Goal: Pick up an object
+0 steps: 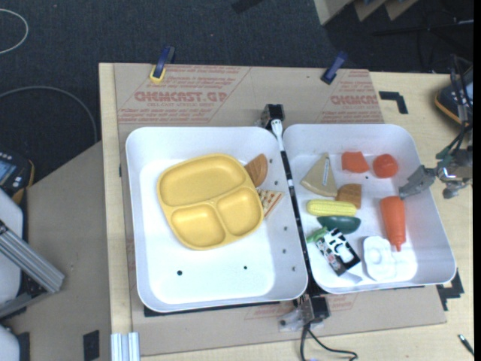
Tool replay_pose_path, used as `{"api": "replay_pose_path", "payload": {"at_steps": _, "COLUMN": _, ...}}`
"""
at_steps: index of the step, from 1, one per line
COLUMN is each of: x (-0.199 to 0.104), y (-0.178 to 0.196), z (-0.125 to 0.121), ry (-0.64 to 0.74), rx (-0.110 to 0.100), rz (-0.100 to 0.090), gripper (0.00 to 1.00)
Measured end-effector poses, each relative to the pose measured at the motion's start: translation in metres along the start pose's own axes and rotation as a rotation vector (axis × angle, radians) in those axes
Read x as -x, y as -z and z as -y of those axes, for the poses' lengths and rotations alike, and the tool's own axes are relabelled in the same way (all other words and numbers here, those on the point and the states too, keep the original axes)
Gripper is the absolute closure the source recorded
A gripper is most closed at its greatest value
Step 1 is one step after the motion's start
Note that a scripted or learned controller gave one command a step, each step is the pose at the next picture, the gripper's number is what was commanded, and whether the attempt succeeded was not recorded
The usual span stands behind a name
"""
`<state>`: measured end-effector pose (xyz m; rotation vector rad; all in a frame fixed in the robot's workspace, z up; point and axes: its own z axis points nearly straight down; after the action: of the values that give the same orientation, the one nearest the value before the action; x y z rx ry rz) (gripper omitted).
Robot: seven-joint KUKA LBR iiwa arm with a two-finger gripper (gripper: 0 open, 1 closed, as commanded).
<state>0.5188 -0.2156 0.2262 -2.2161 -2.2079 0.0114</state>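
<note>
Item: carrot [393,219], orange, lying lengthwise in the right bin [430,201], long axis running near-to-far. It sits just left of and slightly below the jaws at the bin's right rim. Whether the jaws are open or closed cannot be told.

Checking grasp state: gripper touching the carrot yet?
Apart. Camera view shows bare white bin floor between the gripper at the right bin's edge and the carrot.

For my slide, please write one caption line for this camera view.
Gripper hovers over right bin near toy carrot; yellow divided plate lies in left bin.
</note>
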Motion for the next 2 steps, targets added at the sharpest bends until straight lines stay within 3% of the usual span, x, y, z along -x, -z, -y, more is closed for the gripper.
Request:
{"api": "replay_pose_path", "payload": {"at_steps": 1, "x": -0.001, "y": 0.007, "z": -0.003, "ry": 0.004, "rx": 0.014, "rz": 0.004, "gripper": 0.0}}
{"api": "replay_pose_path", "payload": {"at_steps": 2, "x": 0.002, "y": -0.033, "z": -0.004, "ry": 0.003, "rx": 0.013, "rz": 0.003, "gripper": 0.0}}
